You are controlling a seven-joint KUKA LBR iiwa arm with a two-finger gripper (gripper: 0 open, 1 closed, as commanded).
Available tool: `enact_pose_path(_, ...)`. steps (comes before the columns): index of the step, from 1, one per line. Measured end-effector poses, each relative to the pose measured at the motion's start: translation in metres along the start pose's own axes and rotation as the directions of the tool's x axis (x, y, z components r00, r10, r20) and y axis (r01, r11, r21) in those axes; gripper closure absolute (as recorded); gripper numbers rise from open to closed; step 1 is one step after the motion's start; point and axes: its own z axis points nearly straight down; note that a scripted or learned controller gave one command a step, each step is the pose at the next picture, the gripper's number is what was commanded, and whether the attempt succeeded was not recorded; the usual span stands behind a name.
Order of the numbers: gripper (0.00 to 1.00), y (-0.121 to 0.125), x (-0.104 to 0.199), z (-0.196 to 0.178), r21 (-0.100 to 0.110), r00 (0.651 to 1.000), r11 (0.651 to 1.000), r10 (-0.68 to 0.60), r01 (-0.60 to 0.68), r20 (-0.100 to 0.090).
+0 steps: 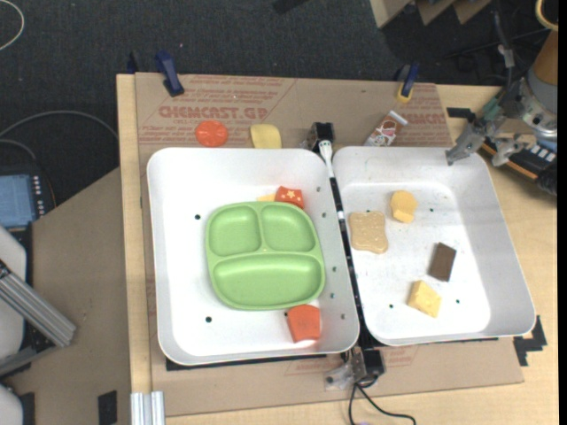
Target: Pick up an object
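Note:
The right bin (496, 237) holds a tan bread slice (368, 231), a yellow-orange block (403, 206), a brown chocolate block (442, 261) and a yellow cheese wedge (425, 298). My gripper (473, 156) hangs over the bin's far right corner, above the rim. Its fingers are spread and open, and nothing sits between them. It is well away from every item, the nearest being the yellow-orange block to its lower left.
The left bin (173, 237) holds a green divided plate (264, 255), a red piece (289, 197) behind it and an orange block (304, 322) in front. On the cardboard beyond the bins lie an orange disc (211, 134), a yellow piece (265, 136) and a small packet (384, 131).

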Motion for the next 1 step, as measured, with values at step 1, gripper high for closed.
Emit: enact_pose_path(1, 0.0, -0.0628, 0.0063, 0.0364, 0.008, 1.0, 1.0, 0.002, -0.002, -0.003)
